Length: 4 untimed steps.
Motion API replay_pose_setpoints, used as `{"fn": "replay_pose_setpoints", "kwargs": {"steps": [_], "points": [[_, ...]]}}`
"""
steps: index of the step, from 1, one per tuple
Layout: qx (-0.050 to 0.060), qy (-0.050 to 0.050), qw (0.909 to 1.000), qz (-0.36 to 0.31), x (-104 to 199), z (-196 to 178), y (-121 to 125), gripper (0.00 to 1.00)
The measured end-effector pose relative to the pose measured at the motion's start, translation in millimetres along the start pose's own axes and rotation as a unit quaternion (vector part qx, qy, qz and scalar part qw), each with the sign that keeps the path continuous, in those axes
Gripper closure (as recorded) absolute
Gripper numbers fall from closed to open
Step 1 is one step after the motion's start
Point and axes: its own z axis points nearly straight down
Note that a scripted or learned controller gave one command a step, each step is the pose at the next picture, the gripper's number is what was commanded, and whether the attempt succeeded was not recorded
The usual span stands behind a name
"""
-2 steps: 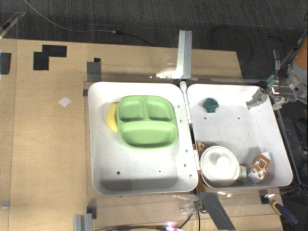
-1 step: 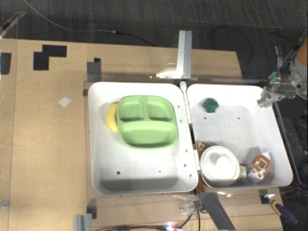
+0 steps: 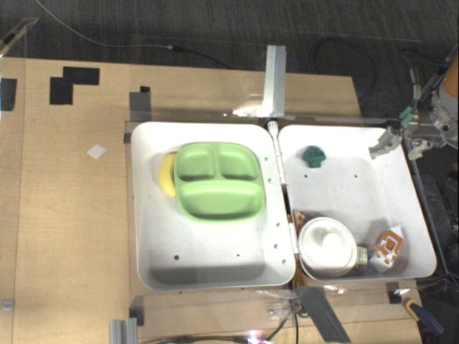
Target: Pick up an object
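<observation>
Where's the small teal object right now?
In the camera view, the small teal object lies in the right bin, near its far edge and close to the divider, apart from the white bowl nearer the camera.

I'm in a robotics lab; my plywood desk (image 3: 72, 192) has two white bins (image 3: 208, 264) bolted betw. aluminium brackets (image 3: 275, 77), black tape marks (image 3: 72, 83) on it; cables (image 3: 129, 45) cross dark carpet (image 3: 215, 13) behind.

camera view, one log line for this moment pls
gripper over right bin's far right corner | holds nothing | small teal lump nearest | green divided plate left bin
</observation>
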Motion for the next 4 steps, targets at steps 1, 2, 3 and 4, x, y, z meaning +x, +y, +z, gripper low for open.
{"fn": "replay_pose_setpoints", "kwargs": {"steps": [1, 2, 3, 4], "points": [[0.003, 0.001, 0.9997, 0.026, 42.7, 115.4, 31.3, 0.0], [0.001, 0.001, 0.9987, -0.051, 101.7, 111.2, 76.1, 0.0], [0.001, 0.0, 0.9994, -0.035, 80.5, 157.9, 75.4, 0.0], [-0.002, -0.001, 0.9993, -0.037, 81.6, 144.9, 77.8, 1.0]]}}
